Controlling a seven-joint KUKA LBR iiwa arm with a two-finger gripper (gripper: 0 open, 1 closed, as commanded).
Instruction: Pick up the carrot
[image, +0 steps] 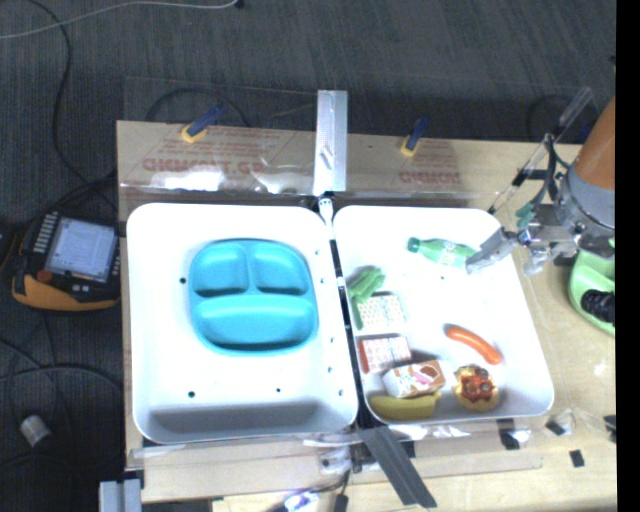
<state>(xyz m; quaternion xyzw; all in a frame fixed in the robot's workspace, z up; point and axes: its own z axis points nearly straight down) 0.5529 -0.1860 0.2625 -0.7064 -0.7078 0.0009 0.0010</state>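
Observation:
The carrot (472, 343) is a small orange stick lying at a slant in the right bin (520, 300), right of its middle. My gripper (511, 257) hangs over the bin's upper right part, well above and right of the carrot in the picture. It is open, with nothing between its fingers. One grey finger (487, 252) points toward the cap end of a green bottle (440, 249).
The right bin also holds a green vegetable (365, 282), two printed cartons (381, 313), a small box (414, 378), a banana (403, 405) and a round pastry-like toy (476, 387). A blue divided plate (252, 294) sits in the left bin (160, 380). A green object (595, 290) stands right of the bins.

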